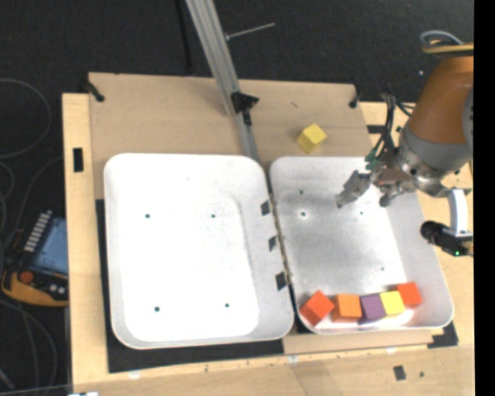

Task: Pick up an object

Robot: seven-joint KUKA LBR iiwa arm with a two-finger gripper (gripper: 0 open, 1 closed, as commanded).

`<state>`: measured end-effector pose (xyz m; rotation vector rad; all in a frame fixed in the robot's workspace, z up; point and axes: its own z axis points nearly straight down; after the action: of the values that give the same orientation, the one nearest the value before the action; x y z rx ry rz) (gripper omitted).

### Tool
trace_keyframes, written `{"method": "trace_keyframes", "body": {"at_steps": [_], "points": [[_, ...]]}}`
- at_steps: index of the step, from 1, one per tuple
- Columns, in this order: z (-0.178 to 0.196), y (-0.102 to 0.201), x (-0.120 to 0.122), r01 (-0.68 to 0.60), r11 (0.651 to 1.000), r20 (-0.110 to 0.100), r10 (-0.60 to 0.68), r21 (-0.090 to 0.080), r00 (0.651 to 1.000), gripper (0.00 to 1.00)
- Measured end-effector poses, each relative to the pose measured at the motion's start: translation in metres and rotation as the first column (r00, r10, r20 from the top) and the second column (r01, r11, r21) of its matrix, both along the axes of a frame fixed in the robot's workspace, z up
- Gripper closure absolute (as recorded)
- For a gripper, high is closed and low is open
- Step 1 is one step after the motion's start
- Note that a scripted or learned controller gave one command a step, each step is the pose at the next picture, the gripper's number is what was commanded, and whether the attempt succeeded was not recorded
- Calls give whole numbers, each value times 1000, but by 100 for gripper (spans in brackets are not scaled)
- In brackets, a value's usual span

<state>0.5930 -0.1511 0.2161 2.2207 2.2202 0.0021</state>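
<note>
Several small cubes lie in a row along the front wall of the right bin (412,246): a red-orange cube (318,306), an orange cube (347,305), a purple cube (371,306), a yellow cube (392,303) and another red-orange cube (408,294). A lone yellow cube (311,137) sits on the bare bench behind the bins. My gripper (369,191) hangs over the far right part of the right bin, open, with nothing between its fingers. It is well behind the row of cubes.
The left bin (181,246) lies beside the right one. A slanted metal rail (219,52) rises from the bench behind the bins. Cables and a hand-held pendant (41,258) lie on the floor to the left.
</note>
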Motion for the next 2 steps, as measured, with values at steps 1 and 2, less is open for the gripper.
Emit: {"method": "trace_keyframes", "body": {"at_steps": [1, 2], "points": [[-123, 10, 44, -5, 1000, -2, 5, -3, 1000, 0], [-119, 40, -15, 1, 1000, -3, -1, 0, 1000, 0]]}}
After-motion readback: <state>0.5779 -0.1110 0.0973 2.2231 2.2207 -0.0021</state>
